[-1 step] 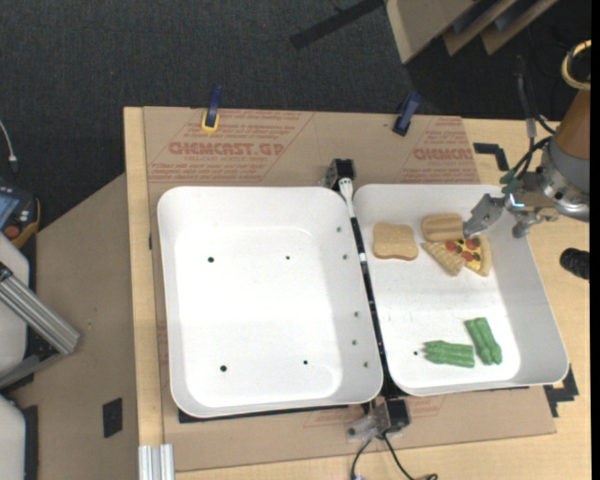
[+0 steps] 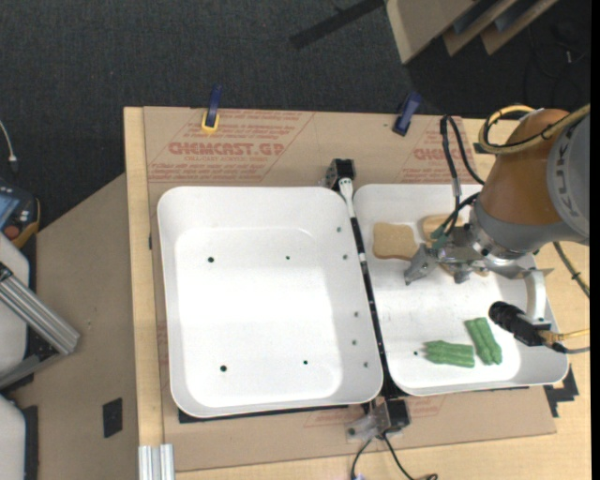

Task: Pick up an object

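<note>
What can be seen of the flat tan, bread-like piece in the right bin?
The flat tan, bread-like piece looks like a toast slice: roughly square with rounded corners, matte, a little darker at its edges. It lies flat on the floor of the right white bin, in the far part near the divider between the bins. The gripper hangs just right of it; whether they touch cannot be told. A second tan item beside it is mostly hidden by the arm.

floor: dark carpet (image 2: 103, 56) | bench top: brown board (image 2: 281, 141) | far right: wooden furniture (image 2: 441, 28)
</note>
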